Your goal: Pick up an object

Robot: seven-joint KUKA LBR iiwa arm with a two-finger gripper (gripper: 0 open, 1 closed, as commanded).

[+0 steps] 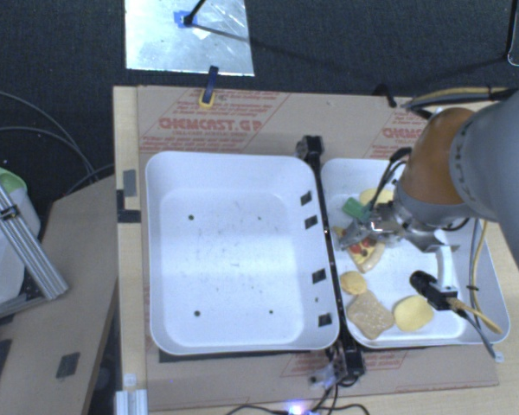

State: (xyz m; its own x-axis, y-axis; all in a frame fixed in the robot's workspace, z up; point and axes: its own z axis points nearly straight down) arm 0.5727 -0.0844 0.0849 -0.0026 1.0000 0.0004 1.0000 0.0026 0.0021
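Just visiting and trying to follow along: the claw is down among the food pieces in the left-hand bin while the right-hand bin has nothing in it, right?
Not quite: the bins are swapped. The camera view shows the claw down among the food pieces in the right-hand bin, while the left-hand bin has nothing in it.

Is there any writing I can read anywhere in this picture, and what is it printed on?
"CHEMCAST GP": red print on the brown sheet under the bins, behind the left bin.
A second red print of the same kind, behind the right bin: partly hidden by the arm, not readable in full.
Fainter red print along the sheet's front edge: too blurred to read.
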